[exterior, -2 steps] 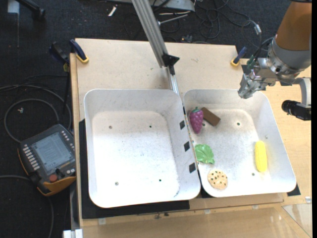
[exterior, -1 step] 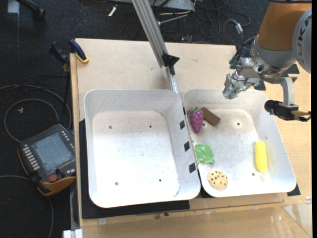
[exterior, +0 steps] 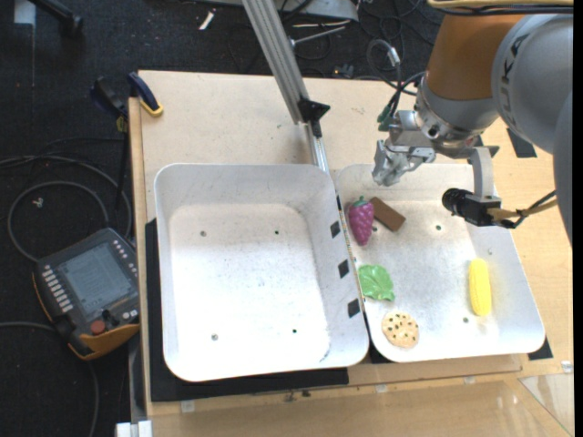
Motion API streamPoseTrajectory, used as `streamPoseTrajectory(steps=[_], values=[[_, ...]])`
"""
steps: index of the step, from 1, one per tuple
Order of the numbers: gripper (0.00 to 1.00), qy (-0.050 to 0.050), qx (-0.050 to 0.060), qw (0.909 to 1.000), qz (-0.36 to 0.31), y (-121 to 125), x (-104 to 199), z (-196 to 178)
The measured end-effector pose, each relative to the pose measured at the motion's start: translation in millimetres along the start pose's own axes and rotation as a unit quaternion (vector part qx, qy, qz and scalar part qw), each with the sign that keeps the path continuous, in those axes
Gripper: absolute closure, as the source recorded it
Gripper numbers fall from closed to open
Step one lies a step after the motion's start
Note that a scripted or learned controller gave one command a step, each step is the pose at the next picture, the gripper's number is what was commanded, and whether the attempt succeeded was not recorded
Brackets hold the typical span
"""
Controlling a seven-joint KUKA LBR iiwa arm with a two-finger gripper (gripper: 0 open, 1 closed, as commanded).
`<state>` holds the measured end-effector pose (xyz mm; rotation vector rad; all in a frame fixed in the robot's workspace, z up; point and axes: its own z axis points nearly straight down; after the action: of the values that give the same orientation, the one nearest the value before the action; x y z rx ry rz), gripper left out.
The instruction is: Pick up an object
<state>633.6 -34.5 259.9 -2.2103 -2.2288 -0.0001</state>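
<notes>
Hovering above the right bin (exterior: 510,326), gripper (exterior: 390,173) — grip state I cannot tell — risks clipping grapes (exterior: 362,219) just below against the block (exterior: 389,215) beside them

Purple grapes (exterior: 362,220), brown block (exterior: 389,215), green leaf (exterior: 375,282), yellow corn (exterior: 479,287), speckled tan cookie (exterior: 400,330), white bins (exterior: 182,189)

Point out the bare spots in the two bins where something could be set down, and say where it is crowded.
Free: the floor of the left bin, and in the right bin the patch between the green leaf and the yellow corn. Crowded: the right bin's left side, with purple grapes, brown block, leaf and cookie, the gripper above.
</notes>
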Motion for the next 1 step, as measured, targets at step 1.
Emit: streamPoseTrajectory(steps=[1], values=[[1.00,0.000,0.001,1.0000,0.000,-16.1,48.6,13.5]])
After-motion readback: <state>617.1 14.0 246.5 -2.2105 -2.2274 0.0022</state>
